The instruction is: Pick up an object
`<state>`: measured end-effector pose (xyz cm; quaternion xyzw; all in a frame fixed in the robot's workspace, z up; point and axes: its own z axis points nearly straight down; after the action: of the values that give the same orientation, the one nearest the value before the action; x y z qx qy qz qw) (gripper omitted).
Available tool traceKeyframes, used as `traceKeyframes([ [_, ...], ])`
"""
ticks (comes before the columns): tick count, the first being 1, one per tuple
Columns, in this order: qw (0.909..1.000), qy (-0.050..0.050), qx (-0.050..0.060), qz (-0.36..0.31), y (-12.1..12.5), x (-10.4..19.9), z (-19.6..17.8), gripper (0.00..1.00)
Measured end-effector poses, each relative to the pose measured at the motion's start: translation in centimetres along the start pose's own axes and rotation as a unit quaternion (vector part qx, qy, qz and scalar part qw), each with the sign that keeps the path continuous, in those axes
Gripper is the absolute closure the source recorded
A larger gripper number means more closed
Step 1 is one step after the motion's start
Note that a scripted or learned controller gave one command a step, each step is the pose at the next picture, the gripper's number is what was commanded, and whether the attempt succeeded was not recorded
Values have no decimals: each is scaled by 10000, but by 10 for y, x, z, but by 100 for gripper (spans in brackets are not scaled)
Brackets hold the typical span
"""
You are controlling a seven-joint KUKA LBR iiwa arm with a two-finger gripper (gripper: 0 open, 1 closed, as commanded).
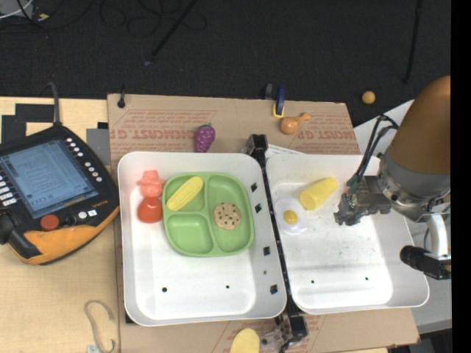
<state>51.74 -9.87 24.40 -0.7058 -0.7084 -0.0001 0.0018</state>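
This is a robot laboratory. A robot arm (423, 134) reaches over two white bins (346, 300) that stand on cardboard (235, 120) on the worktop (44, 300). A control tablet with screen and buttons (51, 190) lies beside them. Cables (110, 9) run across the dark floor (294, 35). The food is plastic toys.

Both shallow white plastic bins (199, 300) look smooth and faintly glossy, the green divided plastic plate (197, 237) shines softly, the yellow plastic corn cob (183, 193) looks ridged, and the brown printed cardboard sheet (162, 127) beneath them is matt and creased.
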Motion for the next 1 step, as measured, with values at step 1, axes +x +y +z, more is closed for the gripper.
traceKeyframes([
  [1, 10000, -1, 9, 5, -5, 45, 14, 100],
])
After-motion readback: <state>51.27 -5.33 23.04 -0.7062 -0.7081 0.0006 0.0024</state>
